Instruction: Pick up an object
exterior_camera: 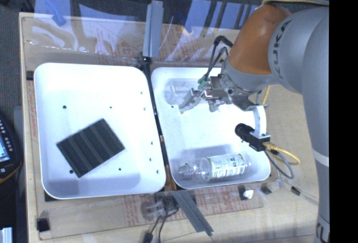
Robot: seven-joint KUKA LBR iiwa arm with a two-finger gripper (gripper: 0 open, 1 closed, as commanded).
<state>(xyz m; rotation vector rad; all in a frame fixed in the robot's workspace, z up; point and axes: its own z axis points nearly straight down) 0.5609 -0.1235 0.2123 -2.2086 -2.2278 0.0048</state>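
Two shallow white bins side by side on a wooden bench (291, 202), seen from above at a slant. Left bin (50, 82) holds one thing: a flat dark grey ribbed slab (90, 147), rectangular, lying skewed in the lower-left part of the bin floor, apart from all walls. Right bin (179, 180) holds a clear plastic bottle (213, 168) with a pale green-white label, lying on its side along the near wall, cap end pointing toward the left bin, close to or touching that near wall. Also in the right bin, a crumpled clear plastic item (175, 92), maybe a bag or wrapper, hard to make out, at the far-left corner. KUKA arm (291, 46), grey with orange band, comes in from the right and hangs over the upper part of the right bin. Gripper (187, 103) points left, its tip just beside or over the crumpled plastic; whether it touches can't be told. Finger state can't be told, the metal tip parts blur together against the white bin and the clear plastic. Nothing visibly between them. Bottle is well apart from the gripper, at the opposite end of the bin. Black cable fitting (249, 136) hangs from the wrist over the bin's right side, yellow cable trailing off toward the bench. A grey metal strip (152, 29) stands behind the gap between the bins.
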